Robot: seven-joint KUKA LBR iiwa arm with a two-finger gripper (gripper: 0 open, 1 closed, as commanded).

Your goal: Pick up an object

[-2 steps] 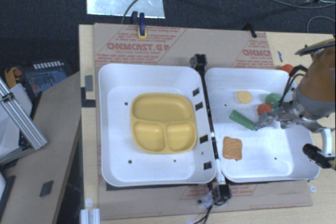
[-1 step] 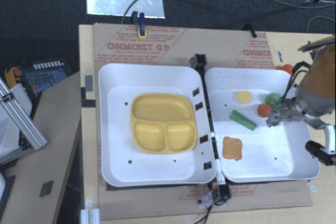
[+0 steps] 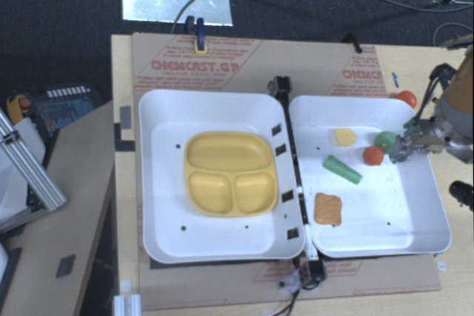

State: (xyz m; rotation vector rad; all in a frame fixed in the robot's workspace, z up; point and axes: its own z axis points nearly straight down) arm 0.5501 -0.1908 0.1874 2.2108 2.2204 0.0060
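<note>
Reaching in from three o'clock, the gripper (image 3: 405, 146) sits low over the right bin (image 3: 415, 233), close to that bin's right wall. Whether its fingers are apart or together cannot be told; they are small and dark against the bin floor, and nothing is seen between them.

Just at nine o'clock from the gripper lies a green round piece (image 3: 384, 139), with a red ball (image 3: 373, 155) beside it at about seven o'clock from that piece. A pale yellow disc (image 3: 344, 136) rests farther toward nine o'clock, apart from both. A green cylinder (image 3: 341, 169) lies tilted near the bin's middle, and a brown flat slab (image 3: 328, 209) sits at six o'clock from it, near the left wall. The lower right part of this bin's floor is bare white, giving open room there.

An orange ball (image 3: 406, 98) lies outside the bin, by its upper right corner.

The left bin (image 3: 159, 159) holds a yellow divided tray (image 3: 230, 172) in its middle, with bare floor all around it up to the walls.
</note>
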